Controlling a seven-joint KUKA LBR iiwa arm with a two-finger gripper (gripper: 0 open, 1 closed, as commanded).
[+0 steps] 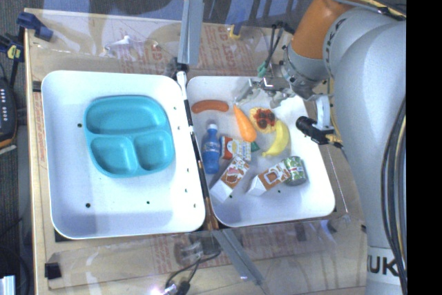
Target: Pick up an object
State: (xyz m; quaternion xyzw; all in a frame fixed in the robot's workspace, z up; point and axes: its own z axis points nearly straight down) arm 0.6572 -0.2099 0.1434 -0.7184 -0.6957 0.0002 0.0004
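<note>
The right bin point(314, 200) holds several toy foods. A sausage point(210, 106) lies near its far left, with an orange carrot point(244, 124) and a red-topped pastry point(263, 119) beside it. A banana point(278, 139) lies to the right and a blue bottle point(211, 147) at the left. Two small cartons point(237, 173) point(274, 176) and a green can point(295, 170) sit nearer the front. My gripper point(263, 91) hangs over the bin's far end, just above the carrot and pastry, open with nothing between its fingers.
The left bin point(62, 204) bears a blue divided tray point(129, 132). A grey upright bar point(190, 27) stands behind the wall between the bins. The arm's body point(366, 79) covers the bench's right side.
</note>
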